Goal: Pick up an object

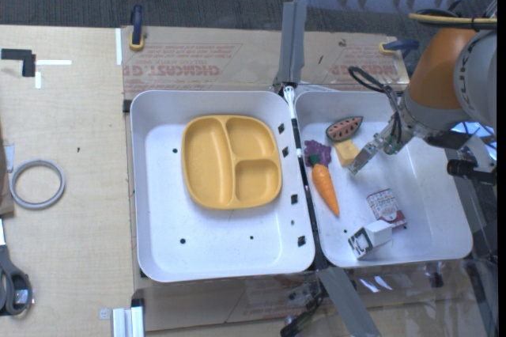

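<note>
Claw position is being shown in the right-hand bin [443, 244]: the gripper [362, 161] is being held low over the bin's upper middle, reached in from the right on the grey arm [466, 82], and whether its tips are spread or pressed together cannot be told at this scale; nothing is being seen pinched between them. A yellow block [345, 152] is being presented as the likeliest target, lying just beside the claw on its left, apparently touching or nearly so. A brown seed-patterned piece [345, 126] is being shown just above the block, and a purple piece [318, 151] further left, near the bin's dividing wall. A carrot [326, 187] is being shown below and to the left of the claw, its long axis running from upper left to lower right, pointed end downward. A red-and-white packet [383, 204] and a small white box [371, 238] are lying well below the claw. The left-hand bin [158, 248] is being occupied by a yellow divided plate [232, 161]. The bin floor is smooth and white; room for descent is judged ample to the right of the block, tighter on its left.
</note>
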